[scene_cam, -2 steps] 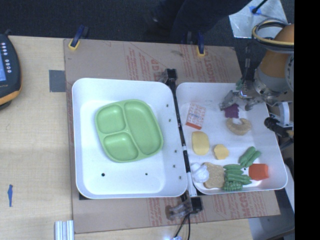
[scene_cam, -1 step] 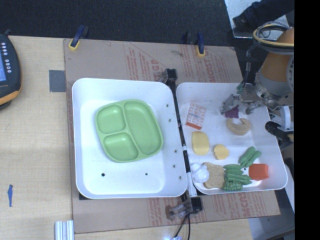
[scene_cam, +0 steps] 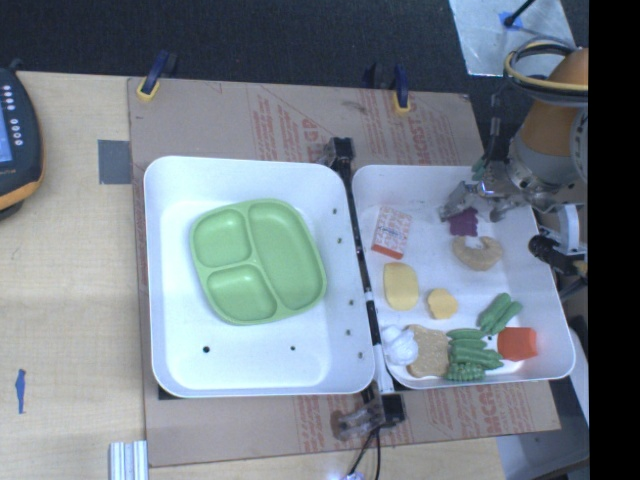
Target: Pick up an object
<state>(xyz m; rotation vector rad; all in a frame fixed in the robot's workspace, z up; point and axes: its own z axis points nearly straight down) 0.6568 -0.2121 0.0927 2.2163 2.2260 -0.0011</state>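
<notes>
My gripper (scene_cam: 478,206) hangs low over the far part of the right bin (scene_cam: 430,180), on the grey arm with its orange band (scene_cam: 553,118). A small dark purple object (scene_cam: 463,223) lies directly under the gripper's near side; whether it is gripped or just lying on the bin floor is unclear. Just in front of it sits a tan round piece (scene_cam: 477,253). Elsewhere in this bin are a red-and-white packet (scene_cam: 391,231), a yellow block (scene_cam: 401,285), a small yellow piece (scene_cam: 442,303), green pods (scene_cam: 497,313), green beans (scene_cam: 468,354) and a red block (scene_cam: 517,343).
The left bin (scene_cam: 170,348) holds a green divided plate (scene_cam: 258,261). A white lump (scene_cam: 400,345) and a tan slice (scene_cam: 428,351) crowd the right bin's near corner. Clamps (scene_cam: 401,88) pin the cardboard at the back. A handheld device (scene_cam: 15,138) lies at far left.
</notes>
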